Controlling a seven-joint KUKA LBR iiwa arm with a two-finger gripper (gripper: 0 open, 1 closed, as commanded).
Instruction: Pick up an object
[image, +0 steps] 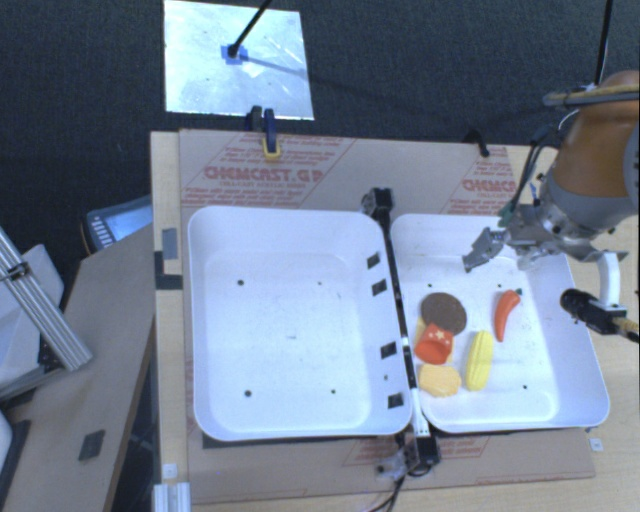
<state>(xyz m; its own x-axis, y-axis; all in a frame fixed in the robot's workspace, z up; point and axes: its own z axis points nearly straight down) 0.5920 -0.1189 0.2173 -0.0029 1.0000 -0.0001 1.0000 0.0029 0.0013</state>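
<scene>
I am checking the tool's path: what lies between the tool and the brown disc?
In the camera view, only bare white bin floor lies between the tool and the brown disc.

You're looking at a cardboard sheet (330, 165) lying under both white bins, red print across its top edge. A yellow clamp (270, 135) is gripping that edge. Behind it, a shiny foil-like square (238, 60) is sitting on the dark floor. A black clip strip (392, 310) is running between the bins. At far left, an aluminium extrusion (40, 310) is leaning across a tan side table (95, 400), near a small screen (118, 222).
</scene>
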